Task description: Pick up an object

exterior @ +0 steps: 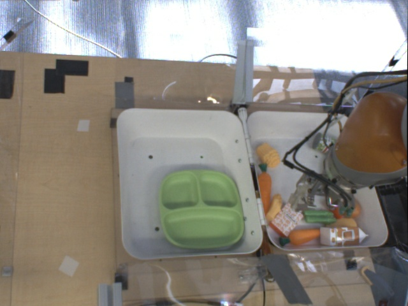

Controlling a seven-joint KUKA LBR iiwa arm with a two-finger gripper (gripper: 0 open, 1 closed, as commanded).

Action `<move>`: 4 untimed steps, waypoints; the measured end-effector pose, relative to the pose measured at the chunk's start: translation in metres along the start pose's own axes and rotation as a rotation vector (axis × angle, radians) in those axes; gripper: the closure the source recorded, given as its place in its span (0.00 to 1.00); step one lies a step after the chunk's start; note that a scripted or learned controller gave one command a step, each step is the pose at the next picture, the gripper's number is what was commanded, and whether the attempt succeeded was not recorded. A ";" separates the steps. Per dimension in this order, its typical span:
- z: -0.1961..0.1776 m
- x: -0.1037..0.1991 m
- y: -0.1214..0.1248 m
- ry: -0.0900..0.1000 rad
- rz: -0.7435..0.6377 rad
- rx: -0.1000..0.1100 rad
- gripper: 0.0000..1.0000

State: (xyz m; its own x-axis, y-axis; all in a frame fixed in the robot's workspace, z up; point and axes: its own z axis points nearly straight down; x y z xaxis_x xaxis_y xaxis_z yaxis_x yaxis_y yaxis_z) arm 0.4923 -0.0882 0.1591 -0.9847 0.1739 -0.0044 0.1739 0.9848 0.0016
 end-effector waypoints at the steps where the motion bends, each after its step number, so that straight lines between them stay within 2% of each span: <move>1: 0.033 -0.052 0.000 -0.003 -0.094 0.001 1.00; 2: 0.007 -0.082 -0.030 -0.008 -0.444 0.002 1.00; 3: 0.007 -0.082 -0.030 -0.006 -0.445 0.002 0.00; 4: 0.069 -0.102 -0.068 -0.012 -0.465 0.004 0.00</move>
